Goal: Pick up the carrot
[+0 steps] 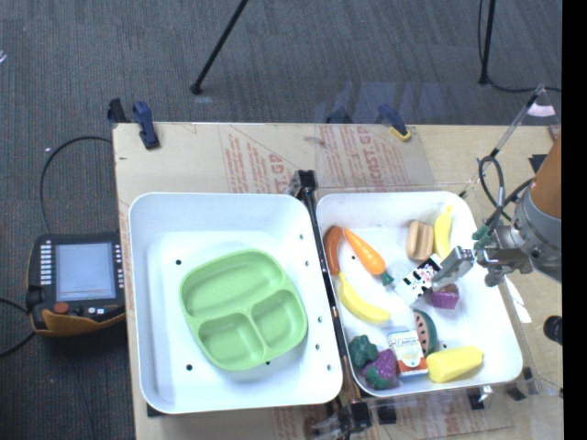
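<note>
The carrot (pixel 365 252) is orange with a small green tip and lies slanted in the upper left part of the right bin (pixel 394 207). It rests between a reddish-orange sausage-like piece (pixel 332 247) and a yellow banana (pixel 362 302). My gripper (pixel 456 265) hangs over the right side of the same bin, well to the right of the carrot. It sits just above a black-and-white carton (pixel 422 276) and a purple toy (pixel 445 297). Nothing of the carrot touches it.
The right bin also holds a bread roll (pixel 419 239), a second yellow piece (pixel 444 230), a watermelon slice (pixel 424 328), a small can (pixel 406 351), a yellow block (pixel 454 363), broccoli (pixel 364 348) and grapes (pixel 383 367). A green divided plate (pixel 243 310) lies in the left bin (pixel 147 246).
</note>
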Motion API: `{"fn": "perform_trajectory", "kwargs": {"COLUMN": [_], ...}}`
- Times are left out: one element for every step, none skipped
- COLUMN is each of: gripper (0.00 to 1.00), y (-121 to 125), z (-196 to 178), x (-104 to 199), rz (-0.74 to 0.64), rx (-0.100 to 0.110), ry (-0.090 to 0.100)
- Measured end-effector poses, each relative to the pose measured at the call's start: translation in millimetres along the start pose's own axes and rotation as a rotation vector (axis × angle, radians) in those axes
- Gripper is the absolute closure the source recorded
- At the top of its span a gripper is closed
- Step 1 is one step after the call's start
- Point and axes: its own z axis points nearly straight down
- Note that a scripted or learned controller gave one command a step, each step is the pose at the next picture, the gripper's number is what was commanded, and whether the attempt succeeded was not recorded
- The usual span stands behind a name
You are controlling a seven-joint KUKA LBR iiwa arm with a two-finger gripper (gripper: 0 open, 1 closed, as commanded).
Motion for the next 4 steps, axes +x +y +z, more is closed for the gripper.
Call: {"fn": "perform_trajectory", "kwargs": {"gripper": [0.00, 0.00, 1.00, 1.00], "y": [57.6, 127.0, 129.4, 97.2], "z": [159.0, 175.5, 162.8, 126.3], "x": [27.3, -3.5, -1.2, 40.5], "rz": [0.003, 0.217, 0.219, 0.181], "rx": [-0.007, -0.026, -0.028, -0.004], "ry": [-0.002, -0.002, 0.011, 0.001]}}
